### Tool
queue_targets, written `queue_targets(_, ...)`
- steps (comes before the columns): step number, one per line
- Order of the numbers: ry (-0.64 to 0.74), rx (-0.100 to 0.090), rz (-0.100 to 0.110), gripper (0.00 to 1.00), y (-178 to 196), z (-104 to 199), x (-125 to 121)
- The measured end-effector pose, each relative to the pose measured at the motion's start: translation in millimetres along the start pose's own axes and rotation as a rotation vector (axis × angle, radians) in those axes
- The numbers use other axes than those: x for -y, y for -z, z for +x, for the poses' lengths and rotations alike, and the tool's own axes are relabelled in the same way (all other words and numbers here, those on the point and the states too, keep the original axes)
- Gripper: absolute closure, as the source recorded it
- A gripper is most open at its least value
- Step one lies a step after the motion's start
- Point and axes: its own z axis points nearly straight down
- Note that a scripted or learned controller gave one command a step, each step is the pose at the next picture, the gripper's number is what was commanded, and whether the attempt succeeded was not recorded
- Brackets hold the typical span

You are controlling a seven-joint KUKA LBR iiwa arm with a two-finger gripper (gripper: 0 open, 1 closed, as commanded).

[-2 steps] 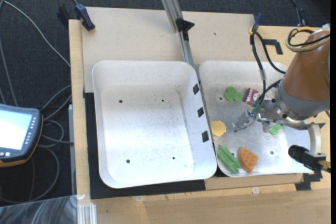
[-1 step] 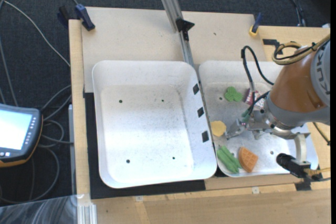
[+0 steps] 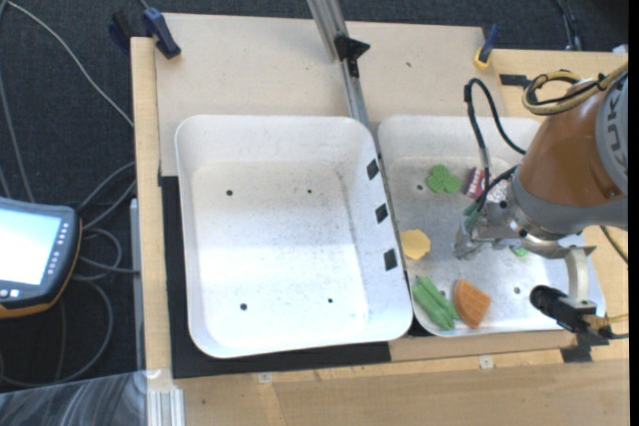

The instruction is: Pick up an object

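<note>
The left bin (image 3: 270, 234) is seen at 9 o'clock of the gripper (image 3: 469, 244), which is lowered into the middle of the right bin (image 3: 399, 140). Whether the tool is spread apart or drawn together cannot be told, since the wrist hides its tip.

No single target is named by the task, so the candidates are taken from left to right. A yellow piece (image 3: 415, 243) lies just beside the gripper at its 9 o'clock, and is judged the nearest thing. A long green piece (image 3: 433, 302) lies at about 7 o'clock, its long axis running from 11 to 5 o'clock. A leafy green piece (image 3: 442, 180) sits at about 11 o'clock. An orange piece (image 3: 471, 302) rests at 6 o'clock, just beside the long green one.

The coming move is judged to turn on a short shift toward 9 o'clock.
</note>
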Motion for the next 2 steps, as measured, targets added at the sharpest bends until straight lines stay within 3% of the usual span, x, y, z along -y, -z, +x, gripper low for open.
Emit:
queue_targets(1, 0.001, 0.003, -0.007, 1.0, 61, -7, 0)
queue_targets(2, 0.002, 0.003, -0.004, 1.0, 86, -6, -1)
